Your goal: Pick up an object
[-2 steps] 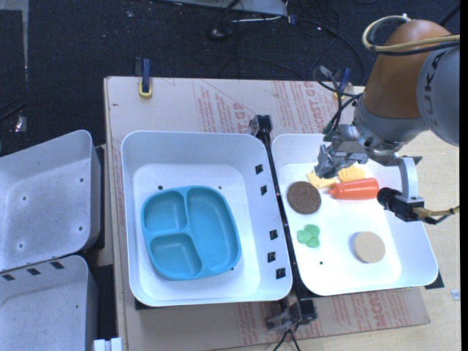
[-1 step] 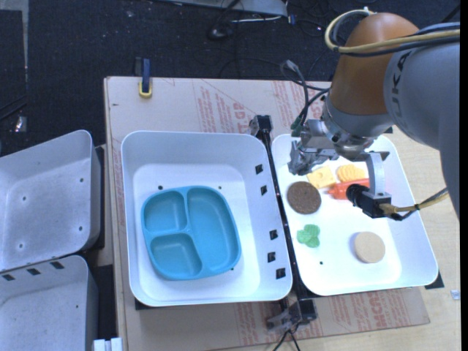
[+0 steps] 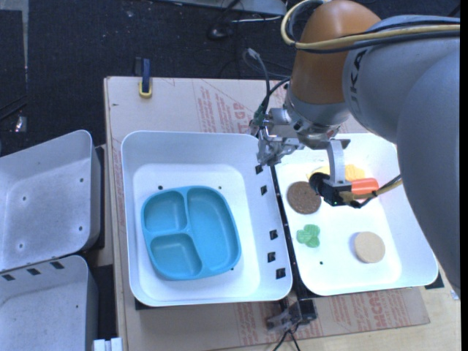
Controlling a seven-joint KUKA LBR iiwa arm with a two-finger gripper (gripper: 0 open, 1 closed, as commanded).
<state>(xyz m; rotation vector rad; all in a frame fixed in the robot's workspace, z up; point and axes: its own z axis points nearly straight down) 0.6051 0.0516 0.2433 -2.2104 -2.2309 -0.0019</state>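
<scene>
One camera sat fixed above the bench [image 3: 183,320], looking down at a slant on both bins: the left bin [image 3: 139,156] and right bin [image 3: 409,269]. The arm [image 3: 395,64] loomed nearest, entering from the right.

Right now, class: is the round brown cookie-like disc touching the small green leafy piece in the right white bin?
Apart. The camera view shows bare white bin floor between the round brown disc and the small green leafy piece lying below it in the right white bin.
</scene>
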